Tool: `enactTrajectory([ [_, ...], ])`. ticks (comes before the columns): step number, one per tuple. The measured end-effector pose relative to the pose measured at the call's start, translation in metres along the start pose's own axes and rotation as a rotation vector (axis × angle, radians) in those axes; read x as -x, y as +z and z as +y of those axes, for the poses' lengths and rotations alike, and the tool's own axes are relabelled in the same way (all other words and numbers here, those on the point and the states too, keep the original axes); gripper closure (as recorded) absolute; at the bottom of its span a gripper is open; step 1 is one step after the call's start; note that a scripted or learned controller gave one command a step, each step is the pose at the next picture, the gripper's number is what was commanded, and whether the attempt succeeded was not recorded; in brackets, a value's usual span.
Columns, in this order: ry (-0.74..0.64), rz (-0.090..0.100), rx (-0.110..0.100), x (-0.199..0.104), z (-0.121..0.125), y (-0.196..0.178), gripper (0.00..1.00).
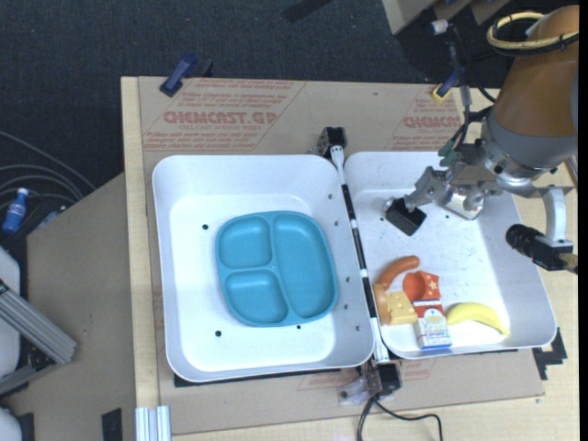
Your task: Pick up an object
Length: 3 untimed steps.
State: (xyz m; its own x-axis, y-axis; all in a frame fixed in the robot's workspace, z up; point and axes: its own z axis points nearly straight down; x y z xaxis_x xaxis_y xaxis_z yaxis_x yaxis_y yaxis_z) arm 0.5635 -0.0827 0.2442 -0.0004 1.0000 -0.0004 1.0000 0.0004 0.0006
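Objects: five small things are clustered in the near-left corner of the right bin (528,274): a sausage (398,270), a red carton (422,286), a cheese wedge (397,308), a banana (477,316) and a small printed box (434,331).
Writing: the brown board (230,108) under both bins carries red print reading "CHEMCAST" with more letters after it, repeated; the print on the small box is too small to read.
Left bin (179,246): holds a blue divided plate (274,266) with three compartments, set near its middle, with bare white floor around it.
Edges: sausage and cheese wedge lie just beside the wall shared by the two bins; the small box sits against the near rim; the banana lies near the near rim.
Open room: the far and right parts of the right bin's floor are bare.
Gripper (404,216): it hangs over the far-left part of the right bin, apart from the cluster.
Jaws: whether they are parted or closed cannot be told.
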Motion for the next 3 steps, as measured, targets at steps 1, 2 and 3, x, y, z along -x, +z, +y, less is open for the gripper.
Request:
enactTrajectory([
  [1,0.001,0.001,-0.004,0.048,0.014,0.120,0.00],
  [2,0.000,0.000,-0.001,0.034,0.103,0.160,0.00],
  [3,-0.002,-0.002,0.002,0.034,0.104,0.149,1.00],
])
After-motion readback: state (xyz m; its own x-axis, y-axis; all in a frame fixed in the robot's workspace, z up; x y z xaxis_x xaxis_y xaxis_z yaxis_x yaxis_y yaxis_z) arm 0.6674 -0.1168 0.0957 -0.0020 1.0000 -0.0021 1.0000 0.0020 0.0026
